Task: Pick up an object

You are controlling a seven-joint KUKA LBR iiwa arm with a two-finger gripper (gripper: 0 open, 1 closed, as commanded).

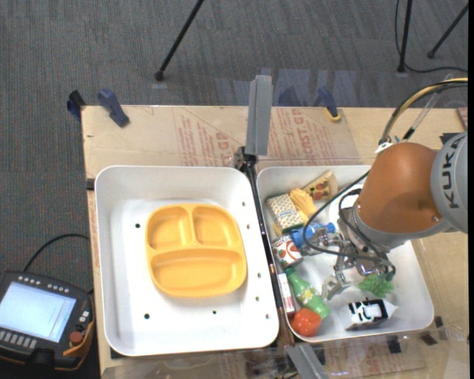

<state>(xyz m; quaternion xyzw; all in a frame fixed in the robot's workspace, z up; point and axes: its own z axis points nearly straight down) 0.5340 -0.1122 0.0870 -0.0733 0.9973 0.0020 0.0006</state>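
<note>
1. Nearest us, a black-and-white carton [365, 311] lies at the right bin's [423, 290] front edge, with a tomato [306, 322] and a green bottle [304, 290] to its left.
2. We see the gripper [355, 273] low over a green leafy piece [377, 285], just above the carton; nothing sits between its fingers, which look spread.
3. We judge this the descent: next, close on one object.
4. Farther back lie the corn cob [302, 201] and a cracker packet [283, 210].

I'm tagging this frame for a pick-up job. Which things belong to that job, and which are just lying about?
Belongs to the job:
- two-finger gripper, low over the right white bin
- green plastic bottle
- red tomato-like ball
- black-and-white carton
- yellow corn cob

Just lying about:
- yellow divided plastic tray in the left white bin
- grey handheld control pendant
</note>
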